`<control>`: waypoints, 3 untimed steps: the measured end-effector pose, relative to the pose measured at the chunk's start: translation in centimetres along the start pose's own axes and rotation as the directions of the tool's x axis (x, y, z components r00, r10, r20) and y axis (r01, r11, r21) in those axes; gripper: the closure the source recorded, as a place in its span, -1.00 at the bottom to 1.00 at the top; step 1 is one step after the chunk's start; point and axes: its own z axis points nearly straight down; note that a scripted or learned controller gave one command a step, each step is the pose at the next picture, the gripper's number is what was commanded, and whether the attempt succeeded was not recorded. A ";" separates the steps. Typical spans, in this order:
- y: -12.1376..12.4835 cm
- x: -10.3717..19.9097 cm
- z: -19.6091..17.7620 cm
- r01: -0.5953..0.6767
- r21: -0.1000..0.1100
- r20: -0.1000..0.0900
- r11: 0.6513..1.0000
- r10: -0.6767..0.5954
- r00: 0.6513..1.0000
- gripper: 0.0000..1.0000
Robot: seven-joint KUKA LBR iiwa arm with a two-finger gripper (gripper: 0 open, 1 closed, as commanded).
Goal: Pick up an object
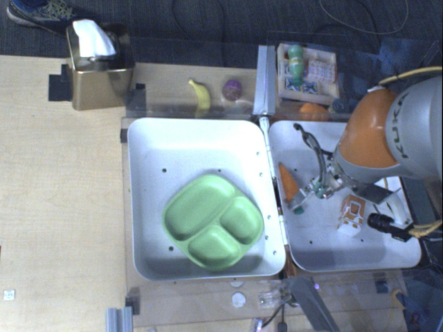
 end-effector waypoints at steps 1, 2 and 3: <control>-0.7 -4.7 -25.6 -0.369 0.002 0.003 0.929 0.369 0.929 -1.00; -10.2 -4.0 -18.9 -0.434 0.006 0.002 0.901 0.434 0.901 -1.00; -5.7 -7.4 -4.4 -0.373 0.008 0.000 0.928 0.373 0.928 -1.00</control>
